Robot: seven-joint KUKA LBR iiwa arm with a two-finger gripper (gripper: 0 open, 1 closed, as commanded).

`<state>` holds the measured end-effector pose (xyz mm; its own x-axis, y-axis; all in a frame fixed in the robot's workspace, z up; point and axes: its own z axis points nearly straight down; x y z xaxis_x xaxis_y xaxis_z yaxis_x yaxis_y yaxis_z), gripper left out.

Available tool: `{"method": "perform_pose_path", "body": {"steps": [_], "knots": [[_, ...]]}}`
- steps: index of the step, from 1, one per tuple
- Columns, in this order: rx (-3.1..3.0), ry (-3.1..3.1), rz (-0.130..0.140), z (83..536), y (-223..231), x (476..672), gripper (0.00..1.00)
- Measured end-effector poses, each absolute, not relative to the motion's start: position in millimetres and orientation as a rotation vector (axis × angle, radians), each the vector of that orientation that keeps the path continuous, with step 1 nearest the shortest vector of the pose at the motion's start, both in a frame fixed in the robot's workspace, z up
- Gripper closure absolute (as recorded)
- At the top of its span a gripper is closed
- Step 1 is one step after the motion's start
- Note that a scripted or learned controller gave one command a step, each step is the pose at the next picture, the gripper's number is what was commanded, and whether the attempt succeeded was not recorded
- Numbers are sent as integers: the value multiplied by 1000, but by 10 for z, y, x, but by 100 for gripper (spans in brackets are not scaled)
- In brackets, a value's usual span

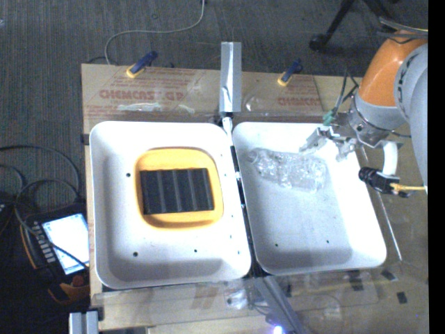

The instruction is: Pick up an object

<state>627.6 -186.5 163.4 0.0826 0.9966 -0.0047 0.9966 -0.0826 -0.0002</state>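
A yellow tray-like object with a black ribbed insert [178, 188] lies flat in the left bin [111, 249]. A crumpled clear plastic piece [288, 168] lies in the back half of the right bin [327, 249]. My gripper [328, 140] hangs over the right bin's back right corner, just right of the clear plastic and above it. Nothing shows between its fingers.
The two white bins sit side by side on a cardboard sheet with two blue-and-yellow clamps [141, 64] at its back edge. A metal bar [230, 82] stands upright behind the divide between the bins. A tablet [64, 235] and cables lie on the floor at left.
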Motion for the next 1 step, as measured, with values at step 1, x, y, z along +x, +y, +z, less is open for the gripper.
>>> {"method": "perform_pose_path", "body": {"steps": [1], "knots": [[2309,2126,-7,1632,-1864,6275,0]]}}
